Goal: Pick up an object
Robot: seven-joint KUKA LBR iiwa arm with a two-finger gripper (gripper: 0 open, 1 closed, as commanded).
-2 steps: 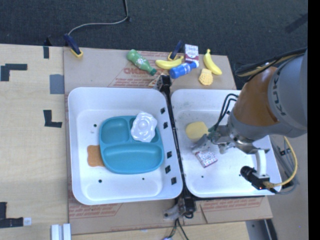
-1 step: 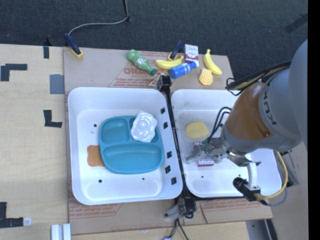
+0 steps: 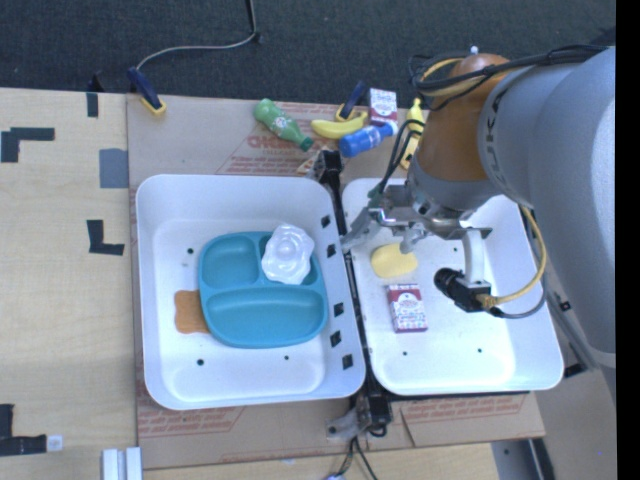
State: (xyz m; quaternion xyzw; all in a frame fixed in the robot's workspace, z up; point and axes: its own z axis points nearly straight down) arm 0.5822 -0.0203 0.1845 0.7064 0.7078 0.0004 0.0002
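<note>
On a cardboard-lined bench (image 3: 250,153), two white bins (image 3: 160,368), dark carpet (image 3: 120,18) behind, claw (image 3: 400,240) grip state unclear.

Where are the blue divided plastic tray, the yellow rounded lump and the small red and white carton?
blue divided plastic tray (image 3: 262,313): camera view, its large lower compartment.
yellow rounded lump (image 3: 392,261): camera view, its top surface.
small red and white carton (image 3: 407,308): camera view, its printed face.

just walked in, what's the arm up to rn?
The KUKA arm reaches in from the right over the right bin, trying to pick something up. Its claw sits right above a yellow lump, with a small red-and-white box just below that. Nothing visibly held yet. The left bin holds a blue divided plate with a white crumpled object on it and an orange piece beside it.
</note>
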